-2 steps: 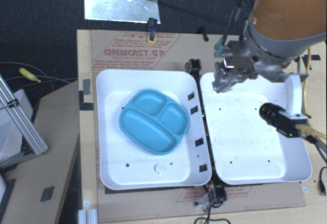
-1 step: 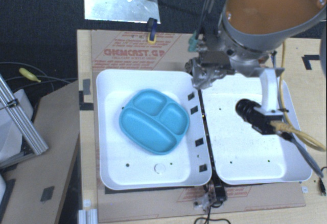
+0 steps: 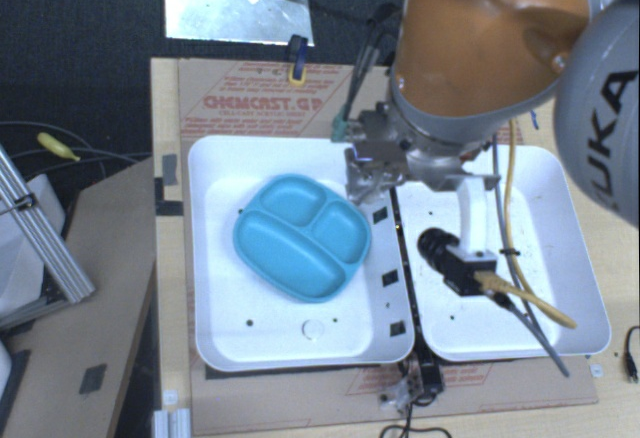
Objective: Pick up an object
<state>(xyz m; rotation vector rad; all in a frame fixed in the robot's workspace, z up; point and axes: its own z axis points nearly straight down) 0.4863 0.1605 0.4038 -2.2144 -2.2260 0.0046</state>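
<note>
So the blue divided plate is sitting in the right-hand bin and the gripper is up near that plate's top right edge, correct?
Not quite. The camera view shows the blue divided plate lying in the left bin, not the right bin. The rest holds: the gripper is near the plate's upper right edge, by the divide between the two bins.

arm: grey shell, black lettering | wrist band: orange dome | cable: yellow
</note>
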